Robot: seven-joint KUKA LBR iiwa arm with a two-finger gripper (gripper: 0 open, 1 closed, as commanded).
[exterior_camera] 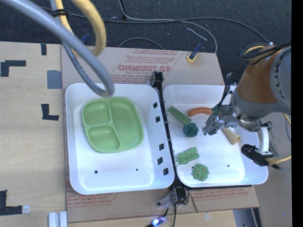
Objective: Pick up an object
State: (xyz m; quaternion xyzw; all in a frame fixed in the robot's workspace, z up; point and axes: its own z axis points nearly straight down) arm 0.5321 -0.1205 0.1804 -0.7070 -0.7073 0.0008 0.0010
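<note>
Gripper low in right bin, finger state impossible to tell. Just left: dark green lump, smooth green stick slanting far-left to near-right. Orange curved piece far side. Near: ridged green bundle, bumpy round ball. Open floor near-right.

Illumination is bright and even across the bench. The white bins read close to overexposed, with a faint bluish cast on their floors. Shadows are soft and short; the green tray casts only a thin dark rim, so the light probably comes from overhead. The grey hose and yellow hose at upper left appear out of focus. Overall sharpness is moderate; small toys in the right bin look slightly soft.
</note>
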